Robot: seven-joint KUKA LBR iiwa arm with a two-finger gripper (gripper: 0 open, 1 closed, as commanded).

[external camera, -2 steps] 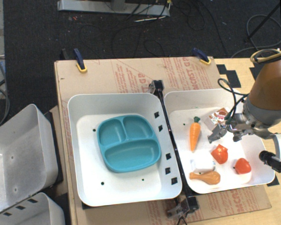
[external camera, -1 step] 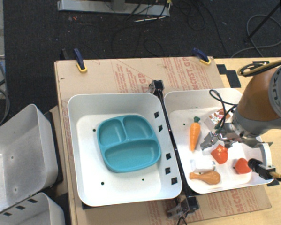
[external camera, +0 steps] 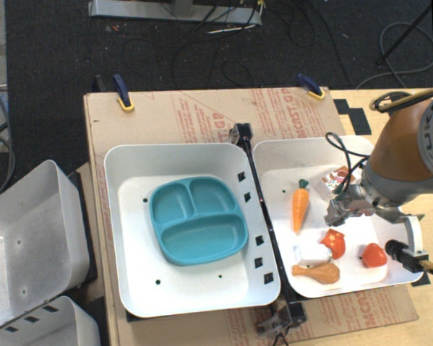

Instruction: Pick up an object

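Nearest the lens, along the front of the right bin (external camera: 313, 148), a toy chicken drumstick (external camera: 317, 272), a white block (external camera: 312, 253) and two red pieces (external camera: 335, 243) (external camera: 373, 254) are scattered loosely with a carrot (external camera: 299, 208), presumably as grasp candidates, while a teal divided plate (external camera: 199, 220) is left alone in the left bin (external camera: 124, 209). The gripper (external camera: 339, 211) is lowered just beside the carrot, near the upper red piece, but its state cannot be told and nothing is seen held; a small item (external camera: 337, 177) behind it is too blurred to be identified.
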